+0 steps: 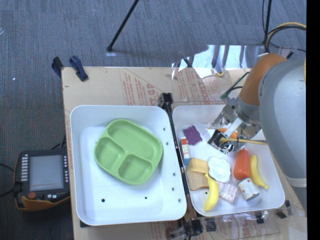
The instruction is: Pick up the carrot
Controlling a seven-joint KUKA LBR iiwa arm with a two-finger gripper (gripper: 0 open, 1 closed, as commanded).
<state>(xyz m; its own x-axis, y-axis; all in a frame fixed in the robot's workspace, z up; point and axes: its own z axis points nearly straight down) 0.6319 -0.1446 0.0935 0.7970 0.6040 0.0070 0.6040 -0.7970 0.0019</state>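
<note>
Scene: two white bins side by side on the surface (125,84); left bin (80,184) holds a green divided plate (128,151); right bin (277,191) holds the food items.
Carrot: orange, stubby piece (242,164) in the right bin, right of centre, standing roughly up-down in the camera view, wider end toward the bottom of the view.
Carrot neighbours: a small yellow banana (259,172) touching or just beside its right flank; a white fried-egg piece (219,168) just beside its left; a small white cup-like item (247,188) just below.
Gripper: low over the upper middle of the right bin (226,138), under the arm's grey wrist.
Gripper state: cannot tell; dark parts and a small orange-and-white item blur together there.
Key relation: carrot lies near the gripper, toward the bottom of the view and slightly right.
Judgement, approach: a short shift that way, then descend.
Judgement, closing line: across the carrot's short width, i.e. left-right in the view.
Risk: banana and egg piece crowd both flanks, so either may be nudged or caught.
</note>
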